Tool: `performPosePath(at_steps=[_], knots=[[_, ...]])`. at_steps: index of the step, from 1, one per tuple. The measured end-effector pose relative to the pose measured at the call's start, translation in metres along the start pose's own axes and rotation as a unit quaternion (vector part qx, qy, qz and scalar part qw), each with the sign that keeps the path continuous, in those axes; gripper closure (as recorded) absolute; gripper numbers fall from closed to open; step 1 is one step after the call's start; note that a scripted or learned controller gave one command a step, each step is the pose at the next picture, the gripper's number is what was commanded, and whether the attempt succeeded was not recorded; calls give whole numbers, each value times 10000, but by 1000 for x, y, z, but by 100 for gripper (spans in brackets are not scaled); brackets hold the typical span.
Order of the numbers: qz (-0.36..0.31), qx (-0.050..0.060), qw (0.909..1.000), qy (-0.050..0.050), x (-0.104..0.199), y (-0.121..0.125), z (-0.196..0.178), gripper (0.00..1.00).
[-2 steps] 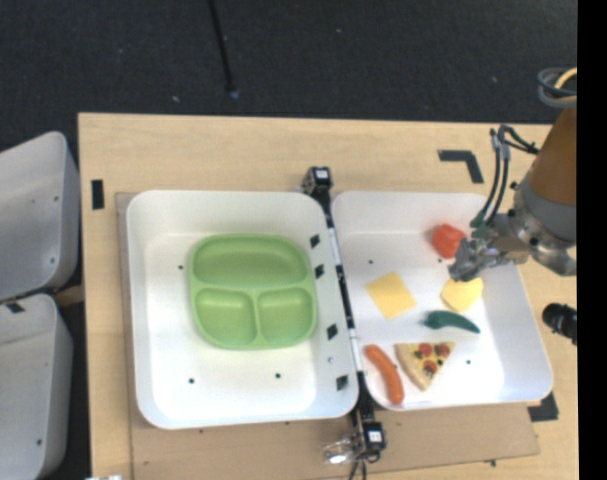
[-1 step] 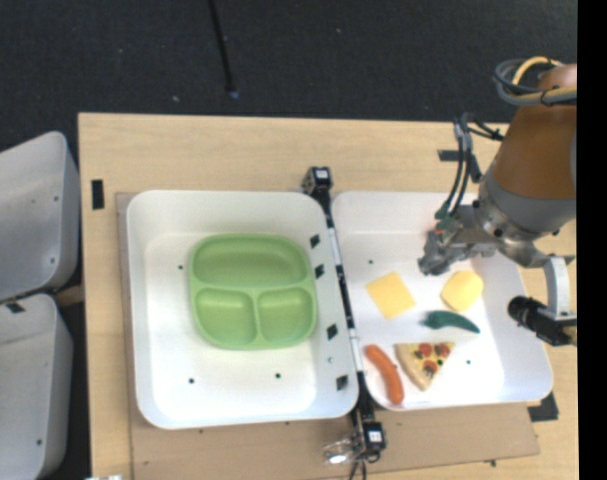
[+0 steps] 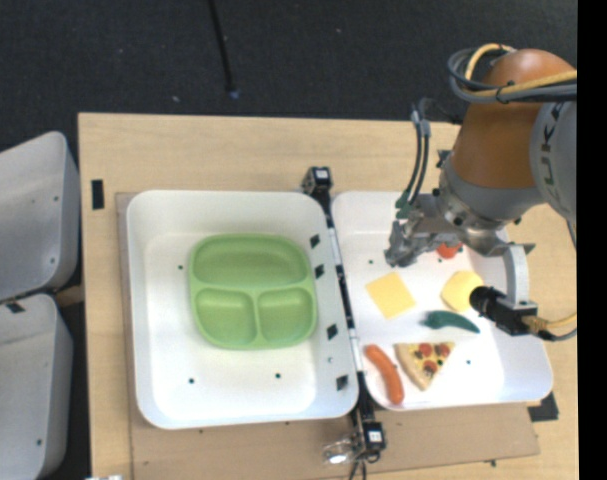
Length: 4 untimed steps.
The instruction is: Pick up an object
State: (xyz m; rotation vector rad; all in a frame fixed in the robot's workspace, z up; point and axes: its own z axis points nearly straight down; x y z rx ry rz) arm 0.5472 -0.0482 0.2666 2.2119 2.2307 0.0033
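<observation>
Though glossy, flat square cheese slice (image 3: 390,294)

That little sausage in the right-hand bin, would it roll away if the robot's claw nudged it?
Probably. The sausage looks round and smooth, so a sideways nudge might roll it toward the pizza slice or the bin's wall. It looks like a glossy plastic toy, likely light and somewhat slippery between fingers.

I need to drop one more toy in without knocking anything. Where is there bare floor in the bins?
Left bin: a bare margin all round the green tray. Right bin: crowded by cheese slice, pizza slice and sausage under the gripper.
</observation>
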Motion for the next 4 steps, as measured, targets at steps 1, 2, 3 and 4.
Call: performPosePath(at_steps=[1, 2, 3, 4], knots=[[15, -3, 10000, -10, 40, 12, 6, 100], [16, -1, 10000, -10, 81, 23, 9, 100], [15, 7, 10000, -11, 134, 31, 25, 100], [28, 9, 10000, -8, 132, 30, 25, 0]])
